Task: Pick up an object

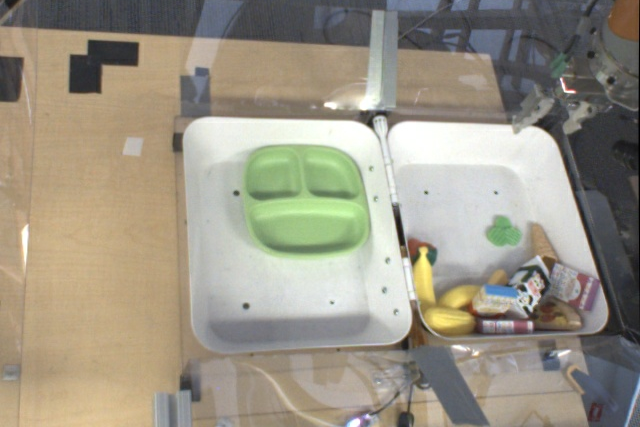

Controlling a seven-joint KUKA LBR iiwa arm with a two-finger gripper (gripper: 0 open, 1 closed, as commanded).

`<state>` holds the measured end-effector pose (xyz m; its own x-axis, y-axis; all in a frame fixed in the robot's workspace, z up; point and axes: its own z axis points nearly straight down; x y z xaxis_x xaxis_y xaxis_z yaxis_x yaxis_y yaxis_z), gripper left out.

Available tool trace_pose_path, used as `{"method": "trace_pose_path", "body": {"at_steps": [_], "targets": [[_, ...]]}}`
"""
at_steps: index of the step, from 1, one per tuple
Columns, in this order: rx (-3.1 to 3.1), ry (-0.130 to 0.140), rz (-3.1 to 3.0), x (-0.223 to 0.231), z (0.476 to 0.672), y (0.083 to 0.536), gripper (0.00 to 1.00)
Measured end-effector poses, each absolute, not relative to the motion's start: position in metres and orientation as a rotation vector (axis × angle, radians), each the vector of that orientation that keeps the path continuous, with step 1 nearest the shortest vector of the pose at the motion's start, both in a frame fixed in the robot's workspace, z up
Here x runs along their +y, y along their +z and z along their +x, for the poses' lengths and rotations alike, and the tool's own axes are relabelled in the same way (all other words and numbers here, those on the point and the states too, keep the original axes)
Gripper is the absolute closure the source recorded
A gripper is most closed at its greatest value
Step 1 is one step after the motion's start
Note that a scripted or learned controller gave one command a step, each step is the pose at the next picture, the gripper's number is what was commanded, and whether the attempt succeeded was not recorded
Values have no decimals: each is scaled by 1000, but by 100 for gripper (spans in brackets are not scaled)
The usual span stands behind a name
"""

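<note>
toys (pixel 500 295) crowd right bin's (pixel 470 165) near edge.

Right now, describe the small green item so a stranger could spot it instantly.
Find the right bin. The small green piece lies alone on its bare floor, above the pile of toy food in the near corner. Nothing else there is green.
</note>
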<state>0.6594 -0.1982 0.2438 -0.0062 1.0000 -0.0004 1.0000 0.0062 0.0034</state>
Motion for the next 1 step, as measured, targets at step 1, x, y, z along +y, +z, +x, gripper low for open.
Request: {"method": "trace_pose_path", "body": {"at_steps": [1], "targets": [[2256, 3, 2186, -98, 670, 128, 0]]}}
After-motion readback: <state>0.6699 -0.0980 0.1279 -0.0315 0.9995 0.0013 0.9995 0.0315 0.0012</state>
